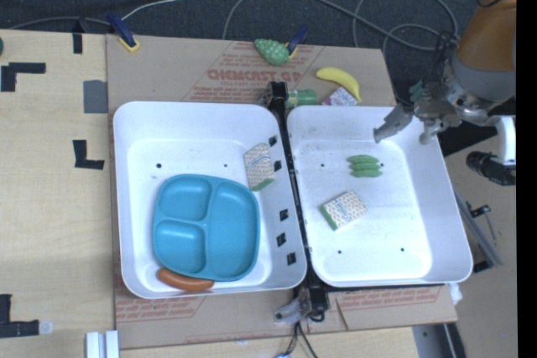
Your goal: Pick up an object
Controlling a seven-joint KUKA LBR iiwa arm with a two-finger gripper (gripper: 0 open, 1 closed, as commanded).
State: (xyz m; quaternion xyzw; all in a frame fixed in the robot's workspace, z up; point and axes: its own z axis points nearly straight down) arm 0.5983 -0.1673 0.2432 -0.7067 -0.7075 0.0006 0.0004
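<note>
Two fingers of my end effector (pixel 409 128) hang apart over the far right part of the right bin (pixel 436 256), with nothing between them. My grey arm (pixel 487 46) comes in from the right with its orange band above the wrist. Just below and left of the fingers, a green pea pod (pixel 365 166) lies on the bin floor, near but not touching them. Farther toward the front sits a sponge (pixel 343 210), patterned on top with a green edge. Across the divider, the left bin (pixel 134 180) holds a second sponge (pixel 260 164) leaning by its right wall, a blue sectioned plate (pixel 205 226), and an orange sausage (pixel 185 281) at the plate's near rim. Behind the bins, on the desk (pixel 50 180), lie a banana (pixel 339 81) and a green toy (pixel 271 51).
</note>
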